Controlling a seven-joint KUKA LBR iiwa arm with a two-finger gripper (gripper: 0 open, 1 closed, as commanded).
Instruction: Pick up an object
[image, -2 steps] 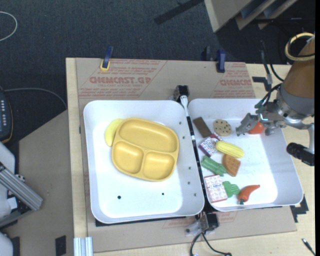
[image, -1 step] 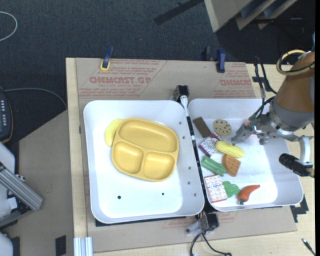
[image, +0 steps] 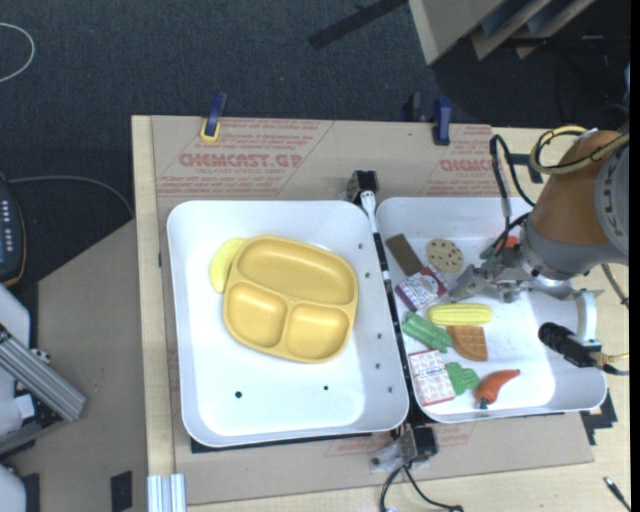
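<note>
The right bin holds several toy foods: a yellow corn cob, a round cookie, a brown bar, a small purple-and-white packet, an orange-brown slice, a green pea pod, a red chili pepper and a red-and-white card box. My gripper hangs low in this bin, just above the corn cob and right of the packet. I see no object held in it.
The left bin carries a yellow divided plate with a yellow piece tucked under its left edge. The grey and orange arm covers the right bin's far right corner. Black cables loop above the arm.
</note>
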